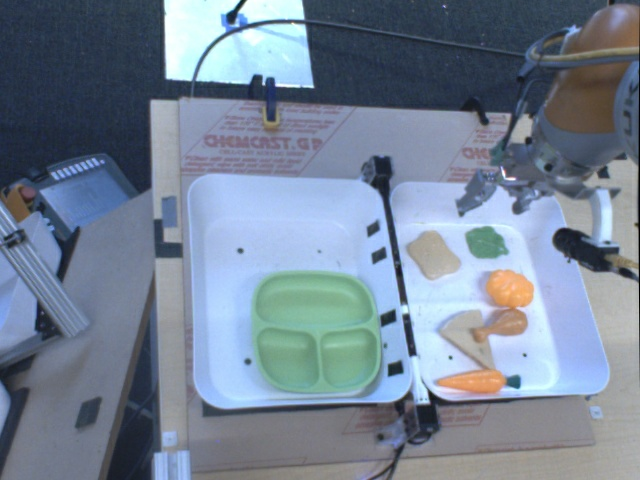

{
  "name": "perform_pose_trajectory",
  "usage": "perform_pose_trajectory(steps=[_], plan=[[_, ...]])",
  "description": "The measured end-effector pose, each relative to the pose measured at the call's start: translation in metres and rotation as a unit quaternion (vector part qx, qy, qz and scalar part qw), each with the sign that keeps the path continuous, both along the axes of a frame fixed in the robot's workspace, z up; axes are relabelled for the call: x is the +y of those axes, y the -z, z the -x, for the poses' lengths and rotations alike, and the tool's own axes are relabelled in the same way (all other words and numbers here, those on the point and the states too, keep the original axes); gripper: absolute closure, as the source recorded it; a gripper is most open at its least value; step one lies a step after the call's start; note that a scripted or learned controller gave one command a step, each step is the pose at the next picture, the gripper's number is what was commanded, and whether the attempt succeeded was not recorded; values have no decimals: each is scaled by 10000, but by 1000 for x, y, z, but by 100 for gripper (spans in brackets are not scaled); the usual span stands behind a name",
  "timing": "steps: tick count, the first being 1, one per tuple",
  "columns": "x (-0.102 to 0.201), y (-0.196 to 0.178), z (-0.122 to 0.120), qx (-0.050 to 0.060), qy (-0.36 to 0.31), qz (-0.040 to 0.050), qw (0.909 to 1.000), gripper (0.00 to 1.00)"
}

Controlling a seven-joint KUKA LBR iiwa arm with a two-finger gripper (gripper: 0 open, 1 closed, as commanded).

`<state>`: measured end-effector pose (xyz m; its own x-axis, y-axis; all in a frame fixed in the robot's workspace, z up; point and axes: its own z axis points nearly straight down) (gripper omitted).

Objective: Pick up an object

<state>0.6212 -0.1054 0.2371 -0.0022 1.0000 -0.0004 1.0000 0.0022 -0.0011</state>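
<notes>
The approach step of the pick appears to be in hand: nothing is held, and the gripper (497,194) is poised above the far edge of the right bin (585,313), clear of everything lying in it. Its two fingers are seen spread apart, with empty space between them.

Six candidate objects are spread across the right bin. A tan bread-like slice (433,254) and a green leafy piece (487,242) lie nearest the gripper, side by side but apart. Below the green piece an orange pumpkin-shaped toy (510,288) is found, and just beneath that a toy drumstick (500,323), which touches a beige wedge (462,331). A toy carrot (478,380) lies along the near wall. In the left bin (215,268) a green divided tray (316,330) is set toward the near side.

The next move is judged to call for a target to be chosen, the open fingers to be centred over it, and a straight descent to be made until they straddle it. The green piece or the bread-like slice would need the shortest travel; both look flat, so a low, precise closure would be required.

The arm is reached in from the right, its orange band (600,38) high above the wrist, and the wrist (555,163) is tilted so that the fingers are directed down and leftward into the bin.
</notes>
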Motion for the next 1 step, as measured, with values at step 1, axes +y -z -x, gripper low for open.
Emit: perform_pose_trajectory(steps=[1], plan=[[3, 42, -3, -2, 2, -1, 10000, 0]])
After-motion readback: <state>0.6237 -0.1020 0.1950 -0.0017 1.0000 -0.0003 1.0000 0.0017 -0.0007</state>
